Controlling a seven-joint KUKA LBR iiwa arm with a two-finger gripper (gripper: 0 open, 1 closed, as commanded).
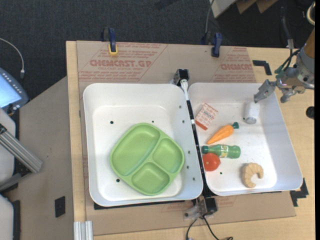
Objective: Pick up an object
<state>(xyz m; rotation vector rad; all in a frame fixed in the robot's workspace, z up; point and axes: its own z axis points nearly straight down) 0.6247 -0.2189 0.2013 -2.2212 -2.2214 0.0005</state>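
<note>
Grey claw (pixel 274 91) above right bin (pixel 287 134)

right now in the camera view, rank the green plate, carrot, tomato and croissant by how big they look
1. green plate, by far the largest
2. carrot
3. croissant
4. tomato

Carrot and croissant look close, so their order is unsure.

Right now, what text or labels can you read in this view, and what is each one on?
"CHEMCAST GP": red print on the brown board behind the left bin, repeated partly at its right end.
Small carton in the right bin: red and white print, too small to read.
Green bottle: label unreadable.
</note>
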